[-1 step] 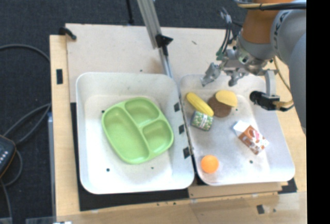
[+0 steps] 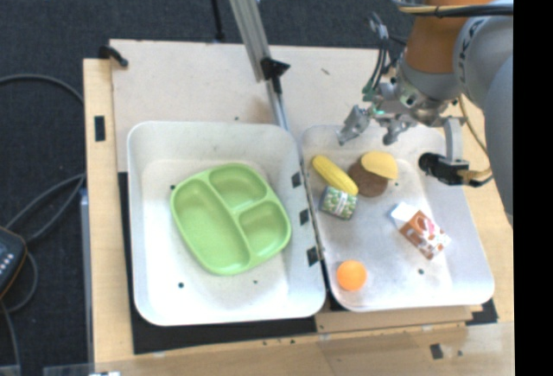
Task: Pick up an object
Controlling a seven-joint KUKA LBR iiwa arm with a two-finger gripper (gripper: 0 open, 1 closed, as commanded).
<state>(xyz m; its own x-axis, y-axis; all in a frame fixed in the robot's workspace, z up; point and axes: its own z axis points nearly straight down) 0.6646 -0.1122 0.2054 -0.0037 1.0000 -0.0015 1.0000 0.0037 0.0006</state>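
Hovering with gripper (image 2: 371,125) spread and holding nothing over right bin's (image 2: 467,279) rear edge; pick not yet made, with banana (image 2: 334,175), bun (image 2: 374,172), can (image 2: 339,203), carton (image 2: 420,230), orange ball (image 2: 351,276) lying in the bin.

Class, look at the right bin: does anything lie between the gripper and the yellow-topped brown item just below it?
Nothing visible does. The gripper hangs open over the right bin's upper part, and the yellow-topped brown item lies just below it in the picture, with bare bin floor between. The banana and the small jar sit to its left, off that line.
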